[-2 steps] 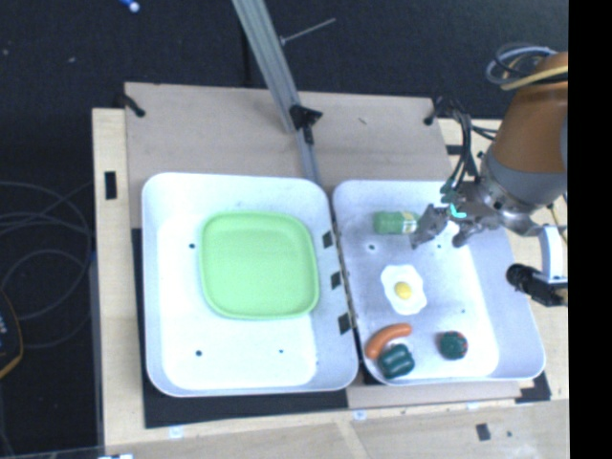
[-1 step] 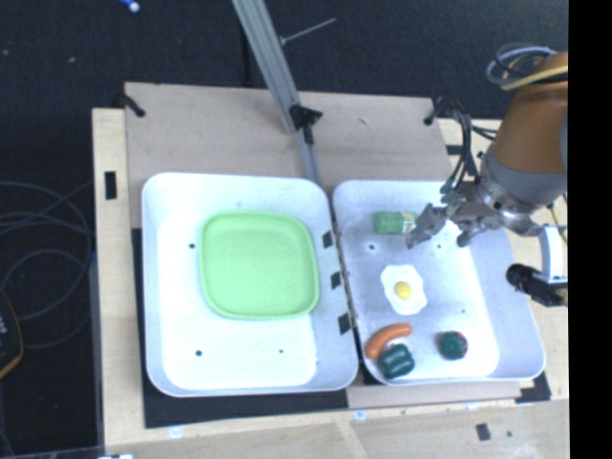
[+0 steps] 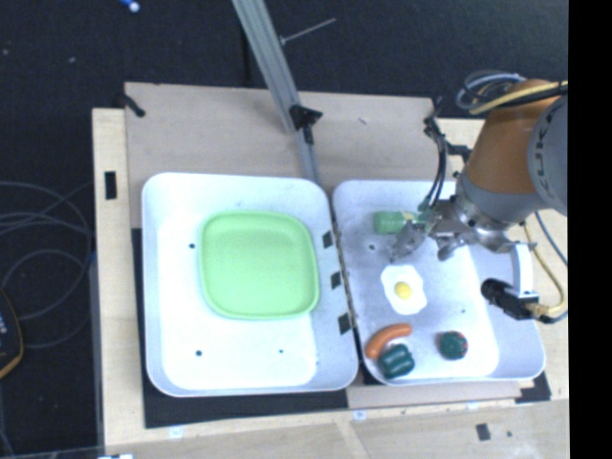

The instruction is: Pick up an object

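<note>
Two white bins sit side by side on the pale surface (image 3: 210,132): the left bin (image 3: 167,285) carries one green plate (image 3: 258,264); the right bin (image 3: 507,347) holds five items, one green cylinder (image 3: 388,222), one fried egg (image 3: 404,290), one sausage (image 3: 387,338), two dark green pieces. The pincer (image 3: 426,242) hovers between cylinder and egg, its spread impossible to tell. Dark floor surrounds everything.

Both bins (image 3: 172,256) look like smooth, slightly glossy white plastic. The green plate (image 3: 258,264) is seen as matt plastic, and the bench (image 3: 220,132) as plain matt wood, pretty dull.
</note>
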`<state>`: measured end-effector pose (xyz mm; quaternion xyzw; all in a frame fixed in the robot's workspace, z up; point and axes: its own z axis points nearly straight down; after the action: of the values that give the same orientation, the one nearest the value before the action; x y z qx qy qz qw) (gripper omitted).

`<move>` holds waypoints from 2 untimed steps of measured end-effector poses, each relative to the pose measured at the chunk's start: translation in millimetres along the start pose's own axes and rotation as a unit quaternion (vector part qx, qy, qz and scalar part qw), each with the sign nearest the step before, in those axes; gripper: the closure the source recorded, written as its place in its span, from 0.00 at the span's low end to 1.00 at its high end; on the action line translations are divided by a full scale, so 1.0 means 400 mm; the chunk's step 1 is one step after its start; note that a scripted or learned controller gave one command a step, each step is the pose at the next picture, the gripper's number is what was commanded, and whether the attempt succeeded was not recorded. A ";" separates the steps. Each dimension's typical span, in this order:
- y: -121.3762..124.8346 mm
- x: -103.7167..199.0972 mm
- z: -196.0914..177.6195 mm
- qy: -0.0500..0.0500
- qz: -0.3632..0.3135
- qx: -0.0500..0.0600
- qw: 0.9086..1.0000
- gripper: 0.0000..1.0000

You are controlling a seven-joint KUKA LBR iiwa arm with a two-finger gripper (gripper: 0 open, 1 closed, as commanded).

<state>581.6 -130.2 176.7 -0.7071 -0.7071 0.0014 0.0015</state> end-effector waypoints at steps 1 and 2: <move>0.015 -0.009 0.112 0.000 0.000 -0.001 1.000 0.00; 0.014 -0.010 0.193 0.000 0.000 -0.001 1.000 0.00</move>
<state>586.8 -134.2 99.4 -0.7074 -0.7068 0.0008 0.0004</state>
